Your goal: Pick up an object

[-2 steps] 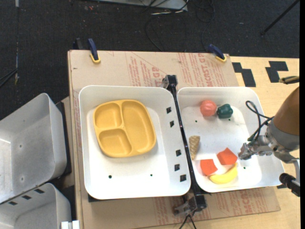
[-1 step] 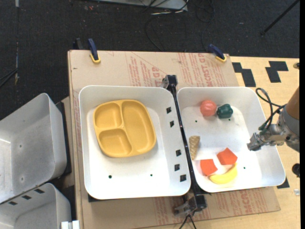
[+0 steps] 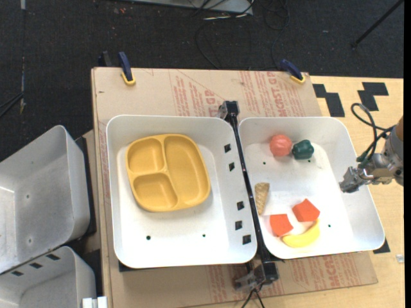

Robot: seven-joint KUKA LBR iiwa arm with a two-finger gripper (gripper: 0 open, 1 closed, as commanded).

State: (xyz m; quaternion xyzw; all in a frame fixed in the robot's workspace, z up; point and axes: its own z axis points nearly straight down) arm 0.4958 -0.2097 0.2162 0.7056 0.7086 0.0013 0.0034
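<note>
You see two white bins on the counter (image 3: 160,281), a yellow plate (image 3: 168,172) in the left one, and the arm's gripper (image 3: 352,183) low at the right bin's (image 3: 334,130) right wall holding nothing, so next it must reach for a toy like the orange block (image 3: 306,210).

The arm (image 3: 385,162) is grey metal with a black cable looped beside its wrist.
</note>
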